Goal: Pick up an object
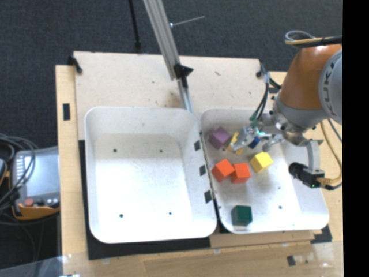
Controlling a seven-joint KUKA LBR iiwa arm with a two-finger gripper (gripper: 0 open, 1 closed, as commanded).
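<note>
The right bin (311, 212) holds a purple block (219, 137), two orange blocks (223, 169) (241, 172) side by side, a yellow block (261, 161) and a dark green block (242, 215) near the front rim. A small yellow piece (234, 139) lies beside the purple block. My gripper (251, 139) hangs low over the back of this bin, between the purple block and the yellow block, just above the orange pair. Its tips are small and cluttered in this view.
The left bin (98, 126) stands beside the right one, sharing a middle rim. A slanted metal pole (164, 36) rises from behind the bins. Cables and a black part (305, 175) hang off the arm over the right bin's right side.
</note>
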